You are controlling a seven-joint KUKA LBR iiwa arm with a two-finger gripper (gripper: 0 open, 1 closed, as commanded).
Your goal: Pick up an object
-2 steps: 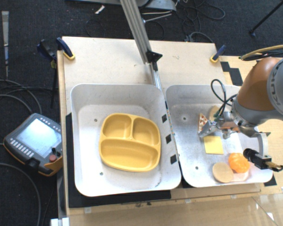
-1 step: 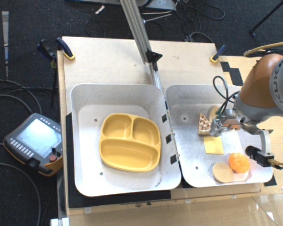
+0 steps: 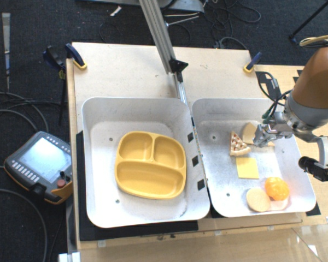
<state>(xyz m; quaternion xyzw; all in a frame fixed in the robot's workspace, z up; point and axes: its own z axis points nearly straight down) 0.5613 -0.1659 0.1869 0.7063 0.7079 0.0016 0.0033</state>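
The right bin (image 3: 218, 198) holds several toy foods. A pizza slice (image 3: 239, 144) lies near its middle, with a flat yellow cheese square (image 3: 247, 168) just in front of it. An orange ball (image 3: 276, 188) and a round beige disc (image 3: 257, 200) sit at the bin's front right, the orange resting on a pale pink piece (image 3: 282, 203). A beige piece (image 3: 249, 130) lies at the back, partly hidden by the gripper. My gripper (image 3: 264, 136) is low over the right bin, right beside that beige piece and just right of the pizza slice.
The left bin (image 3: 98, 119) carries a yellow divided tray (image 3: 151, 164). A slanted metal pole (image 3: 159, 31) rises from the wall between the bins. Yellow clamps (image 3: 76, 59) sit at the bench's back corners. A teach pendant (image 3: 39, 165) lies on the floor at left.
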